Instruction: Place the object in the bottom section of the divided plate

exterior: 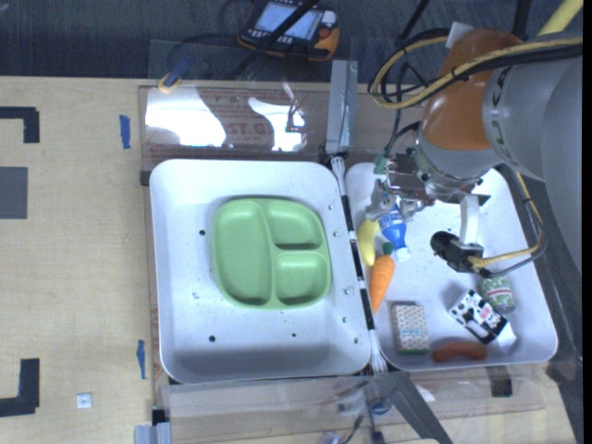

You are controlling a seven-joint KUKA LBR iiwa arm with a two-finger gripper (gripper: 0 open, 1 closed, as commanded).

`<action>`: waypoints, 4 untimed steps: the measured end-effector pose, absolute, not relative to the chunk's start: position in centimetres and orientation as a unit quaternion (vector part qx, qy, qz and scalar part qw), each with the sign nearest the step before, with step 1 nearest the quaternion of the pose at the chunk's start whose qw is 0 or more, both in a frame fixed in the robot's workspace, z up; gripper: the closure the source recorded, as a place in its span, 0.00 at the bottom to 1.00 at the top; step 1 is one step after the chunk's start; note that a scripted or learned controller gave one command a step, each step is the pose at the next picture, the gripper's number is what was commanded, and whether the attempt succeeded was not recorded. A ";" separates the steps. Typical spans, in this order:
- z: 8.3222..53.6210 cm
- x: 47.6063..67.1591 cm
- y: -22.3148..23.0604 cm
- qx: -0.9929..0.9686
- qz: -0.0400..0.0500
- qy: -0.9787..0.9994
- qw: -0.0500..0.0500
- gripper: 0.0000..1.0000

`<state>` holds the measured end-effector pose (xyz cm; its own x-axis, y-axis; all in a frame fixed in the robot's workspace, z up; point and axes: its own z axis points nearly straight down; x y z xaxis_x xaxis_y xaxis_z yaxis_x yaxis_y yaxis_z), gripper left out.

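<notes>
1. the claw [400, 197] hangs low over the upper left part of the right bin [536, 322], right of centre in the frame. its tip is lost among metal parts and cables, so i cannot tell how far open it is or whether it has hold of anything.
2. the blue object [393, 232] lies directly under the claw, touching it or nearly so. i judge this to be the thing being picked, though the task names none. it rests on the bin floor, not lifted.
3. a yellow piece [367, 239] lies just beside it on the left, against the bin's wall, and a toy carrot [380, 280] points down the frame just below both.
4. further out, toward the lower right, are a tan speckled block [410, 326], a red sausage [458, 351], a black-and-white patterned item [479, 314] and a small green can [498, 291].
5. the green divided plate [242, 248] sits in the middle of the left bin [176, 276], well apart from the blue object. all three of its sections are bare.
6. progress, as i judge it: early. no grasp is confirmed, and the lift, the carry across the wall between the bins and the drop into the plate's bottom section are all not yet done.
</notes>
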<state>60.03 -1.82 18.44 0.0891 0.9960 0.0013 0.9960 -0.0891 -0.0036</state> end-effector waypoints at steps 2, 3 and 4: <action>19.4 60.5 5.1 -0.760 0.000 -0.649 0.000 1.00; 18.4 56.7 7.7 -0.730 0.001 -0.683 0.002 1.00; 23.1 55.4 7.0 -0.711 0.000 -0.704 0.000 1.00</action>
<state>55.44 7.04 23.05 0.0101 0.9999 0.0001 0.9999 -0.0101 0.0002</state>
